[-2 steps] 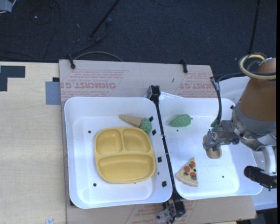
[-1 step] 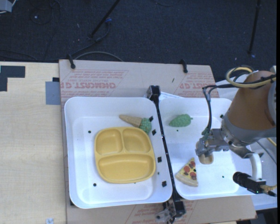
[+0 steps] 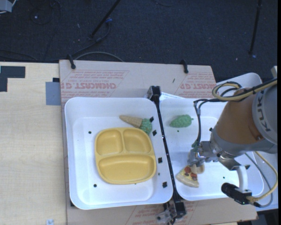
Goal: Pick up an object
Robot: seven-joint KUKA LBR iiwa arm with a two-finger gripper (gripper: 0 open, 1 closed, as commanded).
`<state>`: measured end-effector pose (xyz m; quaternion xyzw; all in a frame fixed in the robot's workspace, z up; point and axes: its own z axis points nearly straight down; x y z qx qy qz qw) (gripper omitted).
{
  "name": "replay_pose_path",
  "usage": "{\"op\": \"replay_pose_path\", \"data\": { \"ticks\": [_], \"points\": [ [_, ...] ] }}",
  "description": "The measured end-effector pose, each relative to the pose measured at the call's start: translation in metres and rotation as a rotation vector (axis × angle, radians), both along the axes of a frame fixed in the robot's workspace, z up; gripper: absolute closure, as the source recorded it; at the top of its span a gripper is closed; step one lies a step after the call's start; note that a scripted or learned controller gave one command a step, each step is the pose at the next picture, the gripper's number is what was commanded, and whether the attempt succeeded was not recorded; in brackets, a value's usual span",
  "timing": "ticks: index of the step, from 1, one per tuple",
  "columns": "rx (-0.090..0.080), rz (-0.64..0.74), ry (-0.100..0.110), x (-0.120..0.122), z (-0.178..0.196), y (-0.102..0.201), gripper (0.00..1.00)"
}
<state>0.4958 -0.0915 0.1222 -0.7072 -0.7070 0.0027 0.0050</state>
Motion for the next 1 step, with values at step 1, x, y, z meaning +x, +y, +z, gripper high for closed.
{"op": "replay_pose_path", "data": {
  "ticks": [1],
  "points": [
    [-0.024,-0.007,-0.05,0.0102,-0.024,-0.0089,0.0]
  ]
}}
